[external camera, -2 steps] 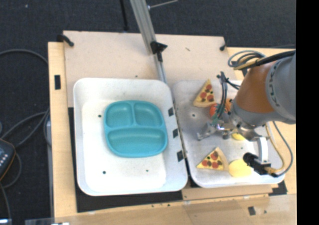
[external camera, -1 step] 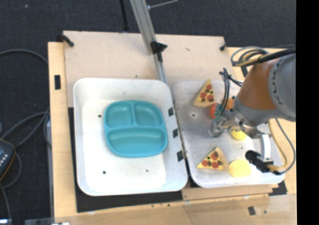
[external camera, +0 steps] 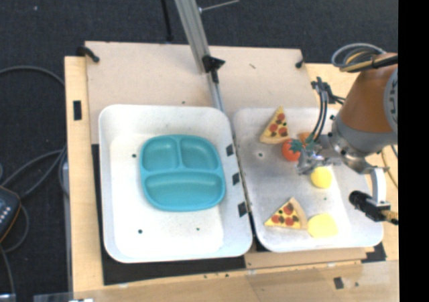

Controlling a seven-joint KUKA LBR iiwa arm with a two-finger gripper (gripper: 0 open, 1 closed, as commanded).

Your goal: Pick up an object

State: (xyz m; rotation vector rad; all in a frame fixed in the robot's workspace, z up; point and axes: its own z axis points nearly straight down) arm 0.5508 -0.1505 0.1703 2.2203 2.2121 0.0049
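Your gripper (external camera: 310, 160) sits low in the right bin (external camera: 268, 234), at three o'clock from the teal divided plate (external camera: 181, 173), apparently lined up for a grab. I cannot tell how its jaws stand. The small red-orange toy tomato (external camera: 291, 150) lies just beside it at nine o'clock.

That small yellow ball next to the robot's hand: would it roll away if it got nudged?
Probably. The yellow ball looks round and smooth, so a nudge would likely send it across the right bin's flat floor. It seems small and light, and could slip from the end effector.
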